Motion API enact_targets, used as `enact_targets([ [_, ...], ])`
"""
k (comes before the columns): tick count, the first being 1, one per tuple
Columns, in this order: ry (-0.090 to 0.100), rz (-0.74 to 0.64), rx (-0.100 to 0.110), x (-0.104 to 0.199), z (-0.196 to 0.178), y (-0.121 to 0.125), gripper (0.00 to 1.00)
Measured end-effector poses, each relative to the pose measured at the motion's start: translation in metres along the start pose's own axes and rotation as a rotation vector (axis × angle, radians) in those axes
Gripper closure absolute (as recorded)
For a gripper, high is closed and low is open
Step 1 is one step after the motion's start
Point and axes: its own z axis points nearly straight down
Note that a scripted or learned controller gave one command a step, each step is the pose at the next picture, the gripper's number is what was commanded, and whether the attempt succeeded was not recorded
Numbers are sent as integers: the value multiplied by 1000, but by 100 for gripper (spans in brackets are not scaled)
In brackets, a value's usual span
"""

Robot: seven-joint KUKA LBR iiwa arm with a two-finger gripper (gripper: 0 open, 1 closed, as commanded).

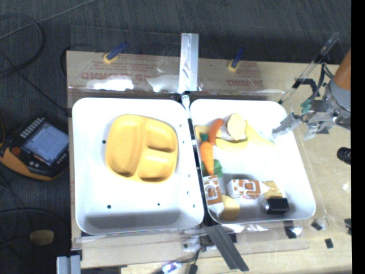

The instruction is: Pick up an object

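Observation:
My gripper (296, 124) hangs over the right rim of the right bin (296, 170), at its upper right corner, with nothing visibly held. In that bin lie two orange carrots (207, 154), a pale cut piece of fruit (236, 127), a yellow banana (244, 143), an orange-and-white carton (246, 188), a small black block (276, 205) and a tan chunk (230, 210). The nearest object to the gripper is the banana's right end, a little to its left and apart from it.
The left bin (91, 210) holds a big yellow divided plate (141, 147). A metal divider (189, 61) stands behind the seam between the bins. Off the bench at the left lies a handheld pendant (40, 147) with cables. Small black bits (328, 241) dot the bench at the lower right.

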Motion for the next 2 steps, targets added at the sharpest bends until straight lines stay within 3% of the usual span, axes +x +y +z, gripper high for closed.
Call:
enact_targets([
  [1,-2,-87,0,29,99,64,0],
  [2,-8,-325,-8,47,151,84,0],
])
